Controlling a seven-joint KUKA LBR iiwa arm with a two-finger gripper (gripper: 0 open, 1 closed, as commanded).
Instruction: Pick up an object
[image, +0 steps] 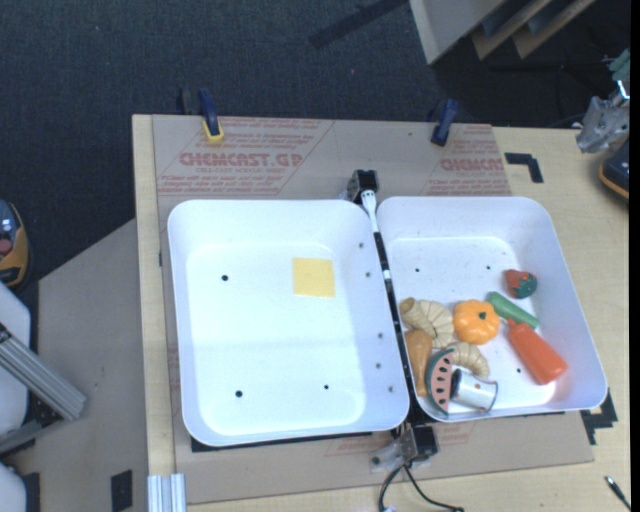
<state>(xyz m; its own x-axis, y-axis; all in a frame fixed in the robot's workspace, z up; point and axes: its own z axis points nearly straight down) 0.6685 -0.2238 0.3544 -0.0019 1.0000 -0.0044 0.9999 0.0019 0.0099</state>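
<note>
Nothing lifted yet: yellow square (313, 277) lies in left bin (190, 300), toys crowd right bin (560, 260); gripper (603, 120) state unclear, whole pick remains.

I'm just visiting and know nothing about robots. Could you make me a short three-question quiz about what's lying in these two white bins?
1. True or false: the yellow square lies in the left bin.
2. Which item touches the green stalk of the carrot? A) the orange pumpkin B) the yellow square C) the blue clamp
3. Fill in: the metal can lies near the ____ edge of the right bin.

Key: 1 true; 2 A; 3 front (nearest the camera).
</note>
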